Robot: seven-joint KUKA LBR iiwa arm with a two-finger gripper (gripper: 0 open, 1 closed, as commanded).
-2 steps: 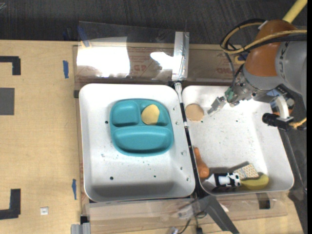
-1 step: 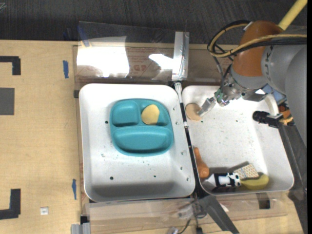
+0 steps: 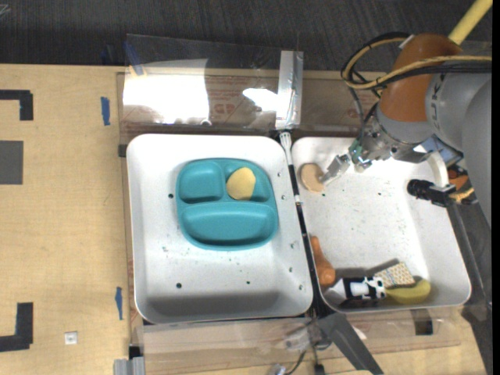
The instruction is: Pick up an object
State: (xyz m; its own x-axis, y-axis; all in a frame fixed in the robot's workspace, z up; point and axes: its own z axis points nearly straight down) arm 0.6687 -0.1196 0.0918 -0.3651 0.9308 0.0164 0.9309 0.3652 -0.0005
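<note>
Down at the near edge of the right bin [image 3: 375,225] there's a little cluster: a yellow banana [image 3: 412,291] lying along the near wall, a small black-and-white toy [image 3: 363,288] just to its left, and a checkered beige piece [image 3: 398,273] tucked just behind the pair. Left of them an orange carrot-shaped thing [image 3: 321,266] lies lengthwise against the bin's left wall, its near end just beside the toy. The middle of this bin is bare white floor with fine dark specks. Now up to the far left corner, and here's the action: a tan round piece [image 3: 310,178] sits close to the left wall, well apart from the near cluster. The gripper [image 3: 332,169] comes in from the right at a slant, low over the bin, its tip right at the tan piece's right edge. How wide the claw stands, I cannot tell from this angle, and nothing is seen held in it. Behind it, the grey arm [image 3: 461,108] with its orange band [image 3: 410,84] fills the far right. Across to the left bin [image 3: 226,280]: a teal divided plate [image 3: 226,225] lies in its far half, and a yellow rounded thing [image 3: 241,183] rests in the plate's far right compartment. Both bins sit touching, side by side on the pale bench [image 3: 62,209].
</note>
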